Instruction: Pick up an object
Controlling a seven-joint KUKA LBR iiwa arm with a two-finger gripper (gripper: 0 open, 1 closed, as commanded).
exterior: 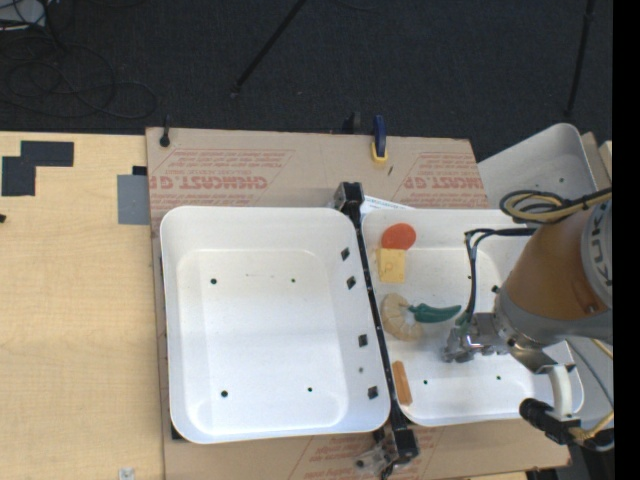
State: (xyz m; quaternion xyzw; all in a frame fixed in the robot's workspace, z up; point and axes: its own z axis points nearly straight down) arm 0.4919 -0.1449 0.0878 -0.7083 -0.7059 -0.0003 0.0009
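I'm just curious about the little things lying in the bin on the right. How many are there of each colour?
Red: 1, a round piece
Yellow: 1, a block
Tan: 1, a lumpy piece
Green: 1, a curved piece
Orange: 1, a stick
Total: 5

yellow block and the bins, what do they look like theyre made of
The yellow block looks like matte foam or sponge, from its dull, soft-edged face, though it is too small to be sure. The bins look like smooth moulded plastic, white with rounded rims and a slight sheen.
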